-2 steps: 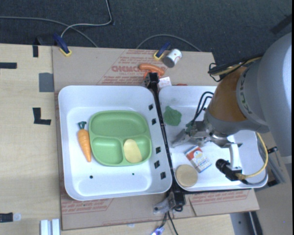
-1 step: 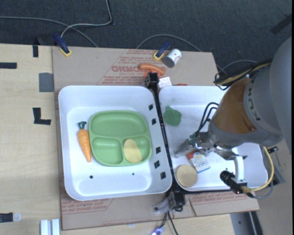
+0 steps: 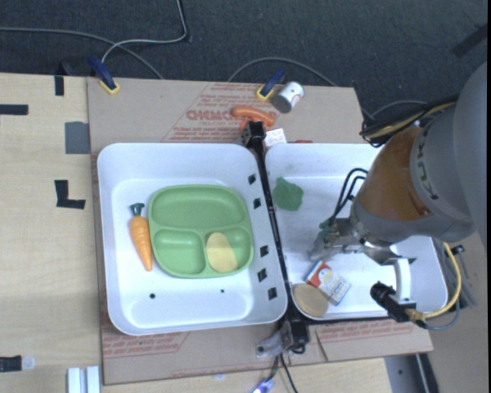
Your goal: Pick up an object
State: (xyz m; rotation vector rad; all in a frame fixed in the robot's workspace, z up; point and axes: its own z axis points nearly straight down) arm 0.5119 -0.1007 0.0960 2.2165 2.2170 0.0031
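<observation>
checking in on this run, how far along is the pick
Done: the arm is down in the right bin, with the gripper low beside the small carton. In hand: nothing I can see between its fingers. Left: grasp and lift. The carton, green piece and tan disc all lie on the bin floor.

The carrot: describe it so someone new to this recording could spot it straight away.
Start at the left white bin, which holds a green divided tray. The carrot lies on the bin floor just beside the tray's left edge, lengthwise along it, dark stalk end pointing away from the viewer. It is the only orange item in that bin, unlike the pale yellow piece sitting inside a tray compartment.
</observation>
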